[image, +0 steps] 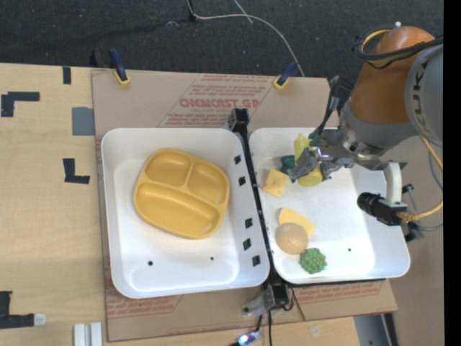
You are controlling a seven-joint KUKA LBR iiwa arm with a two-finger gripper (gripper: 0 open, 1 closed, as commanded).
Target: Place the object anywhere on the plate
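A yellow divided plate (181, 192) lies in the left white bin (119, 265). My gripper (301, 167) hangs low over the upper left part of the right bin (374, 262), right among a yellow-green piece (300, 147) and a yellow rounded piece (311, 179). A dark green bit (287, 163) shows at its left tip; whether it is a held thing I cannot tell. A yellow cheese wedge (275, 183) lies just left of the gripper. Further front lie a yellow slice (298, 220), a beige ball (291, 238) and a green broccoli (312, 260).
A black divider (249, 193) runs between the two bins. The grey arm with its orange band (392, 56) comes in from the right above the right bin. A black cable fitting (380, 207) sticks out over that bin's right side.
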